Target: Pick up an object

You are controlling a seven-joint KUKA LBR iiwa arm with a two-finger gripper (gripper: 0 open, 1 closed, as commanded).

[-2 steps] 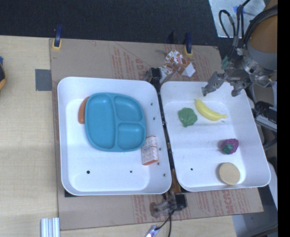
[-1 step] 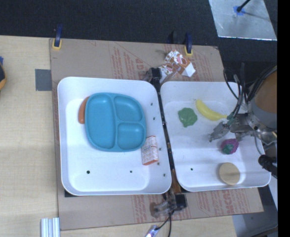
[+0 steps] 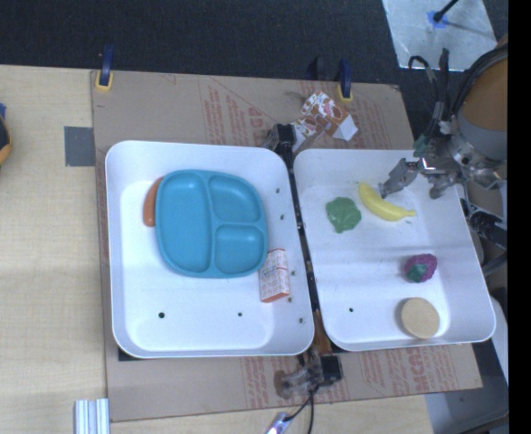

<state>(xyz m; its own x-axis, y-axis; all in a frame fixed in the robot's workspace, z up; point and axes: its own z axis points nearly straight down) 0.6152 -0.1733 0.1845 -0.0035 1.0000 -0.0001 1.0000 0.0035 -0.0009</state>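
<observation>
Light wooden counter (image 3: pixel 39 269) with a sheet of cardboard on it, and two white bins side by side on top. Left bin (image 3: pixel 129 319) has a blue divided plate (image 3: pixel 211 222), something orange poking out from under its left edge, and a small labelled packet (image 3: pixel 275 275) by the right wall.

Right bin (image 3: pixel 355 328) is where we're working: a yellow banana (image 3: pixel 384 204), a green lump (image 3: pixel 343 213) beside it, a purple thing (image 3: pixel 420 267) and a tan disc (image 3: pixel 420 316) further toward the near edge.

The tool (image 3: pixel 425 174) sits over the far right part of that bin, just past the banana's end, with its fingers apart and nothing between them. So we'd call this the approach step, nothing grabbed yet. Banana looks like the likely target. Next we'd need to slide over it, straddle it across the narrow way, drop down and close.
</observation>
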